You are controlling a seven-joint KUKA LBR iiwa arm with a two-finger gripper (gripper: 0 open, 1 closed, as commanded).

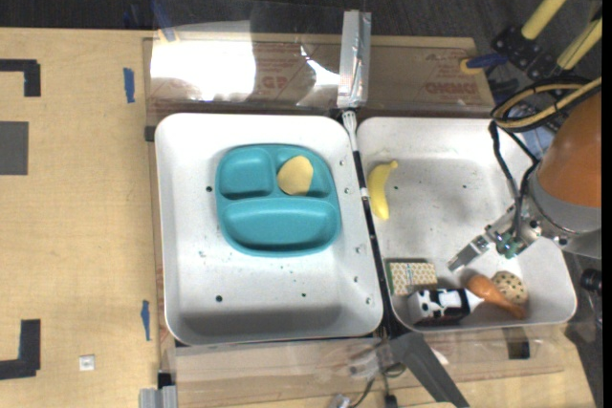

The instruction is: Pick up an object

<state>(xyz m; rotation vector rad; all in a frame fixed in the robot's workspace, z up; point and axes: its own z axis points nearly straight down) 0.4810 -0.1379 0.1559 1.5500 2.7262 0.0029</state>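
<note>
**Gripper hanging over the toy cluster in the right bin**

The likeliest targets are lying together at the near edge of the right bin (pixel 449 158): an orange carrot-like toy (pixel 490 288) with a speckled cookie (pixel 510 283) touching it, a black-and-white cow figure (pixel 442 303) just beside them, and a patterned sponge block (pixel 412 274) against the divider. A yellow banana (pixel 381 187) is sitting apart, near the bin's left wall. In the left bin (pixel 191 205), a teal divided plate (pixel 277 199) is holding a yellow round piece (pixel 295 174) in its upper right compartment.

The gripper (pixel 490 245) is hovering just above the carrot toy, reaching in from the right under the orange band (pixel 579 158). Nothing is sitting between its fingers; how wide they are standing I cannot tell.

To do this well, I judge the arm should be coming straight down onto one item, probably the carrot toy, closing across its narrow width, clear of the cookie and the bin wall. The banana, lying alone, looks an easier pick.

The fingertips are blurring into metal brackets and cables, and the cluster's pieces are overlapping, so their exact edges are hard to separate.
</note>
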